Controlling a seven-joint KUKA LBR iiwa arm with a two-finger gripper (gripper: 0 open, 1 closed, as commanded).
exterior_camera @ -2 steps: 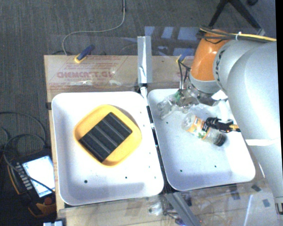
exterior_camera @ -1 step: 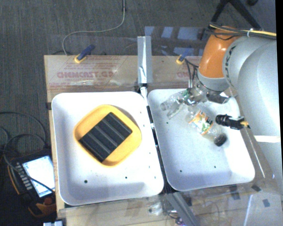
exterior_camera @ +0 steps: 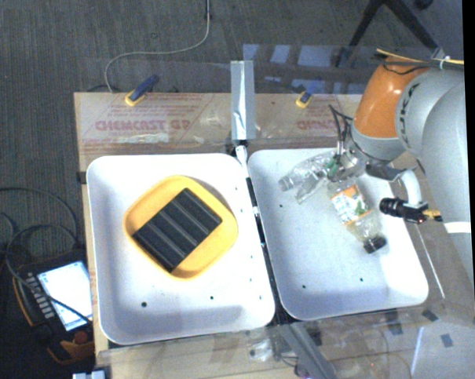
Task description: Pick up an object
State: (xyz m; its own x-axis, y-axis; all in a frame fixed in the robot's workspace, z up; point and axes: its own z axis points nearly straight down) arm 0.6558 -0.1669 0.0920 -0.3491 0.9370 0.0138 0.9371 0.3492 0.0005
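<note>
A yellow dish with a black ribbed top (exterior_camera: pixel 180 226) lies in the left bin (exterior_camera: pixel 117 308), near its middle. In the right bin (exterior_camera: pixel 336 290) a clear plastic bottle with an orange and green label and a black cap (exterior_camera: pixel 356 215) lies on its side toward the far right. Crumpled clear plastic wrap (exterior_camera: pixel 308 176) sits just left of the bottle's upper end. The arm's orange band (exterior_camera: pixel 384 100) and grey wrist hang over the right bin's far right corner. My gripper (exterior_camera: pixel 345 163) reaches down there, close to the wrap and the bottle's top.
A cardboard sheet with red print (exterior_camera: pixel 164 123) lies behind the bins, held by yellow and blue clamps (exterior_camera: pixel 141 88). A tablet (exterior_camera: pixel 63 293) and cables lie on the floor to the left. A black knob (exterior_camera: pixel 401 208) sticks out from the arm by the right bin's rim.
</note>
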